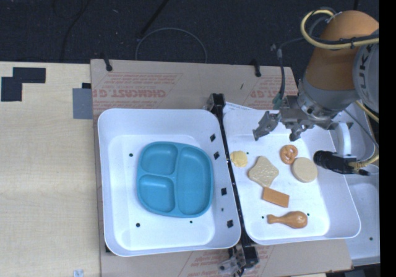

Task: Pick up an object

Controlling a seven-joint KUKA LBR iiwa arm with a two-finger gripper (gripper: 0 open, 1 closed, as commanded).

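My gripper (pixel 281 132) hangs over the far part of the right bin (pixel 346 220), fingers spread apart and open, nothing between them. Just below it lies a small brown pretzel (pixel 288 154). A round beige cracker (pixel 304 169) sits right of the pretzel, and a toast slice (pixel 263 172) lies to its left. A small yellow piece (pixel 239 159) rests near the bin's left wall. Closer to the front are an orange block (pixel 275 196) and a drumstick (pixel 288 219).
The left bin (pixel 114 146) holds a blue divided plate (pixel 174 178). A black divider (pixel 224 170) runs between the bins. A black fitting (pixel 334 162) juts over the right bin's right side. Cardboard (pixel 173 84) lies under both bins.
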